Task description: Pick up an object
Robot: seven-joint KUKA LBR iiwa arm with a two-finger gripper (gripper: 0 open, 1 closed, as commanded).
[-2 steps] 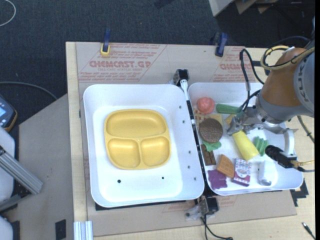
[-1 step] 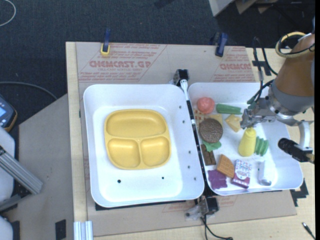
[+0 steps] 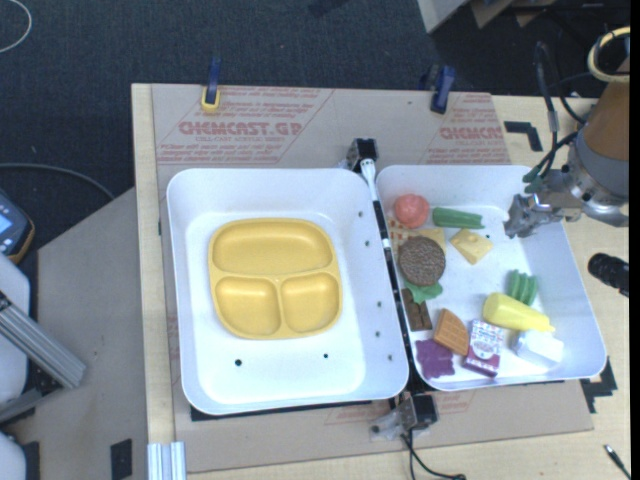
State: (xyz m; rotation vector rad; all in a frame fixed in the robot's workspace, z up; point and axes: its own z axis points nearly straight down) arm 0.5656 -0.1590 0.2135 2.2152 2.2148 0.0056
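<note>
The right bin [image 3: 560,253] holds several toy foods: a red tomato [image 3: 410,209], a green bean pod [image 3: 458,217], a yellow cheese wedge [image 3: 472,246], a brown round patty [image 3: 422,259], a yellow corn piece [image 3: 515,313], a green piece [image 3: 523,287], an orange cracker [image 3: 451,332], a purple piece [image 3: 434,358] and a small printed packet [image 3: 485,346]. My gripper [image 3: 522,218] hangs over the bin's upper right part, to the right of the bean pod and the cheese. Nothing shows between its fingers.
The left bin [image 3: 190,268] carries a yellow three-compartment plate [image 3: 275,276]. Both bins rest on a cardboard sheet [image 3: 250,118] held by blue clamps [image 3: 441,88] at the back. The arm's grey wrist with its orange band [image 3: 605,138] comes in from the right.
</note>
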